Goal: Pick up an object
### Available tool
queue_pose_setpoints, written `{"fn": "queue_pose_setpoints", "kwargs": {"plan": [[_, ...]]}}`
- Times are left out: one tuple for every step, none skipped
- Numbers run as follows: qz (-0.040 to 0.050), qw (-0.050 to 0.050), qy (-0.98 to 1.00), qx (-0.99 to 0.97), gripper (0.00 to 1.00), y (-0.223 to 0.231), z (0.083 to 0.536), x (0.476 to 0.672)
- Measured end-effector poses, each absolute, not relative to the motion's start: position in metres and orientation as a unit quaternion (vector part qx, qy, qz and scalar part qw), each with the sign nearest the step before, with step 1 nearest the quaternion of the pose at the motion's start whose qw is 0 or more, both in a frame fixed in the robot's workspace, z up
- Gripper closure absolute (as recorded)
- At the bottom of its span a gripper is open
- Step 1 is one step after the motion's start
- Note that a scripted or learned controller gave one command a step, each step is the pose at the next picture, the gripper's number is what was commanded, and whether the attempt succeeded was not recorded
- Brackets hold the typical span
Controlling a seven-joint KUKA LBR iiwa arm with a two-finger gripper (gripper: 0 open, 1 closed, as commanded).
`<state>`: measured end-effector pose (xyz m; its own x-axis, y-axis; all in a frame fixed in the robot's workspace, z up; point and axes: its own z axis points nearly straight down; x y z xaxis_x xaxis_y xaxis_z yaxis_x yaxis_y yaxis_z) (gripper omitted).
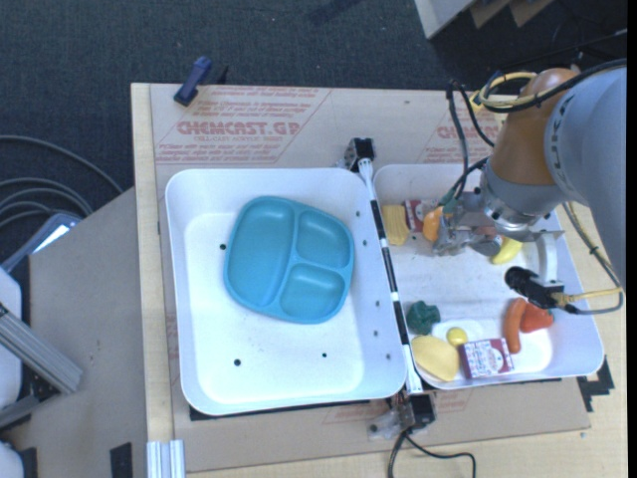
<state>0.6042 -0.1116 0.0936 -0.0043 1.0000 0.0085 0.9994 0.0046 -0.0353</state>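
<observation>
Two white bins side by side on bench. Left bin [199, 357]: blue divided plate [290, 259], three compartments, lying flat near middle, slightly toward far side. Right bin [587, 352]: clutter of small toy food items. Yellow block [395, 224] against left wall, far end. Orange round piece [432, 223] just beside it, right at the gripper tip. Green lump [423, 316] near left wall, mid bin. Yellow lemon-like shape [435, 358] at near end, small yellow round piece [457, 337] touching its upper edge, red-and-white carton [486, 358] just beside on right. Orange carrot [515, 324] and red piece [537, 318] close together toward right wall. Yellow banana-like piece [506, 252] under wrist.

Arm in from right, orange band above wrist, reaching down over far part of right bin. Gripper [445, 235] low, beside orange round piece; finger spread: cannot tell. Nothing visibly lifted; hold on any item not confirmed.
</observation>
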Motion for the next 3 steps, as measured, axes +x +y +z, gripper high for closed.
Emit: {"fn": "queue_pose_setpoints", "kwargs": {"plan": [[0.0096,0.016,-0.709,-0.705,0.00,-0.112,0.093,0.604],[0.0097,0.015,-0.709,-0.705,1.00,-0.111,0.103,0.604],[0.0000,0.000,-0.708,-0.706,1.00,-0.060,0.185,0.586]]}}
